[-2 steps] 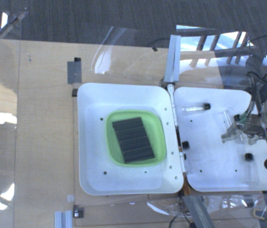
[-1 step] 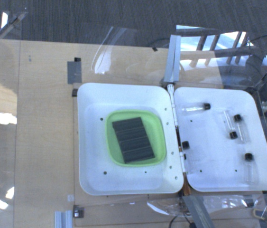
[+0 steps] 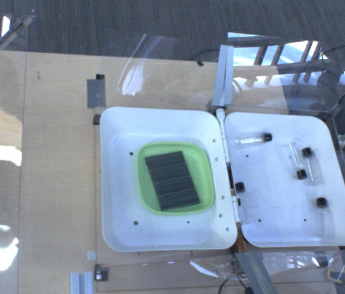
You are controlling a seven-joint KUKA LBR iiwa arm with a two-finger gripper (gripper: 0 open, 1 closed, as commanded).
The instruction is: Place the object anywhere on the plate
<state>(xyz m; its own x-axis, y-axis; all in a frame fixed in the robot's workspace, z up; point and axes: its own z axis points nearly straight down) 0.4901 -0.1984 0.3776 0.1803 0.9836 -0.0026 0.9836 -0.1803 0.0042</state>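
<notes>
Bench [image 3: 49,164] carries two bins. Left bin [image 3: 117,225]: green plate [image 3: 204,176] at centre, dark slab [image 3: 172,180] on it. Right bin [image 3: 344,225]: clear vials [image 3: 301,161] scattered.

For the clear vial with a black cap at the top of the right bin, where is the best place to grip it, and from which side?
Grip the clear vial with a black cap at mid-body, coming straight down from above. It lies flat, its long axis running left-right across the right white bin, so the fingers would likely close best across its narrow width.
</notes>
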